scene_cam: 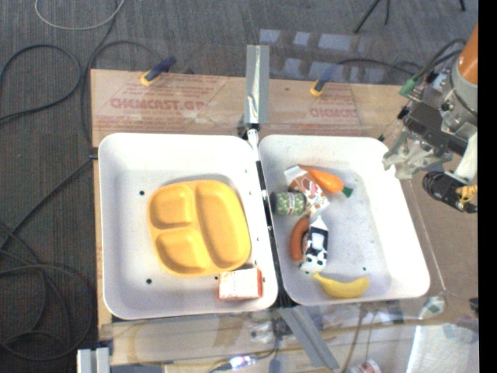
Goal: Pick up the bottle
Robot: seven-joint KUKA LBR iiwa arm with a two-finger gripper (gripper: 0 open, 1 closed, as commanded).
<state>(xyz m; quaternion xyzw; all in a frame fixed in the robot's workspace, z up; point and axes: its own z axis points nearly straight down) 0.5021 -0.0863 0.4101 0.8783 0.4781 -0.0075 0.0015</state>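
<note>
Gripper hovers over right bin's right rim, away from bottle.

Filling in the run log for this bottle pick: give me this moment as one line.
gripper: over right bin's right rim, nothing held | bottle: lying in right bin, left side, by carrot | pick: not done

A: What lies in the right bin?
B: A carrot, a green bottle on its side, a sausage, a cow-patterned carton, a banana
A: And the gripper?
B: Above that bin's upper right corner, holding nothing visible
</note>
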